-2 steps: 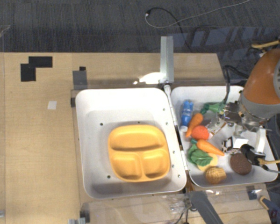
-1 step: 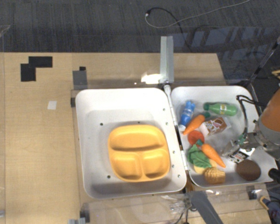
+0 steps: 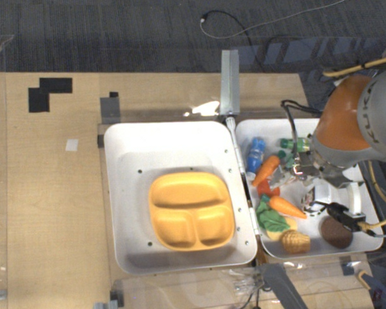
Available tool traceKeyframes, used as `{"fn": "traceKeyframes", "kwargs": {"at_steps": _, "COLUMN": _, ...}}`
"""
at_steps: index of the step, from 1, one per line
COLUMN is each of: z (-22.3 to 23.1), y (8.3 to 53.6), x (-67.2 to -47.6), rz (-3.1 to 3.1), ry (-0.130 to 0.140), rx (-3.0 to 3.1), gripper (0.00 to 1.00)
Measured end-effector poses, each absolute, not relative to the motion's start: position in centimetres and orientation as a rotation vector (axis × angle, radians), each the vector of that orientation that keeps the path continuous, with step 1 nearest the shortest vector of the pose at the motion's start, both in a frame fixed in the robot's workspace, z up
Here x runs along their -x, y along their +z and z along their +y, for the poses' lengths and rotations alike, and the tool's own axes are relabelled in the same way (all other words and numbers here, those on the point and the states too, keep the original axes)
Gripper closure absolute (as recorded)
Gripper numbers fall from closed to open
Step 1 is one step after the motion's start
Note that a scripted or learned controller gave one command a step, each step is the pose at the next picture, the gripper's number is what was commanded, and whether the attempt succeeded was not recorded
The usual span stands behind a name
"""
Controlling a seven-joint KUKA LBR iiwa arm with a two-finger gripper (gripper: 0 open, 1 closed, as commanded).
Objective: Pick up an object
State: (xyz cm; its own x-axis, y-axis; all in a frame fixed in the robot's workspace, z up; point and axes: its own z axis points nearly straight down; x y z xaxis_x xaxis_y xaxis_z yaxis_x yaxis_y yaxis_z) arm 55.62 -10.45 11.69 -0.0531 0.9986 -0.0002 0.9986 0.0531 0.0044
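Two orange carrots lie in the right bin (image 3: 372, 244) near the worktop's right edge: one carrot (image 3: 287, 207) with a green leafy top, another carrot (image 3: 266, 169) beside a blue bottle (image 3: 254, 152). The arm (image 3: 353, 126) reaches in from the right, its pincer (image 3: 302, 177) hanging low between the carrots; whether it is spread or pressed together cannot be told.

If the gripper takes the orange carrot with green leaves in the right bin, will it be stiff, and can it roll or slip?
The carrot looks like a moulded toy with a smooth, glossy surface, so it is probably stiff and light, and may slip between the fingers. Its tapered round body could roll or pivot if pushed. The green leaves at its thick end might slow rolling.
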Motion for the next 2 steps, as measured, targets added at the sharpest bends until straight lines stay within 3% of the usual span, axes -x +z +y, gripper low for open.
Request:
{"fn": "traceKeyframes", "kwargs": {"at_steps": 1, "z": -9.3, "y": 9.1, "x": -65.9, "rz": 2.177, "ry": -0.054, "rx": -2.320, "gripper": 0.00}}
{"fn": "traceKeyframes", "kwargs": {"at_steps": 2, "z": -11.7, "y": 13.8, "x": -51.6, "rz": 2.248, "ry": 0.005, "rx": -2.190, "gripper": 0.00}}
